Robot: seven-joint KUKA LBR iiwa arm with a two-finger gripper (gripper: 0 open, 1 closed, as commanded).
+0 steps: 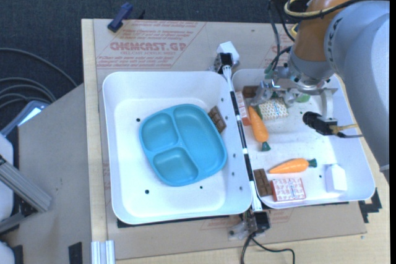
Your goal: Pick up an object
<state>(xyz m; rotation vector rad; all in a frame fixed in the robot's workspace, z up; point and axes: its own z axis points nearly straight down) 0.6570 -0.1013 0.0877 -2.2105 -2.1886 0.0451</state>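
Hovering over the right bin!
My pincer [279,91] sits low, grip state impossible to tell; the patterned packet [273,110] lies just beneath, a carrot [258,127] angling away beside it.

I watch through one fixed camera above the bench, looking down at a slant, far enough off to take in both shallow white plastic bins [117,133] and the grey, orange-banded arm [346,28] entering from the right.
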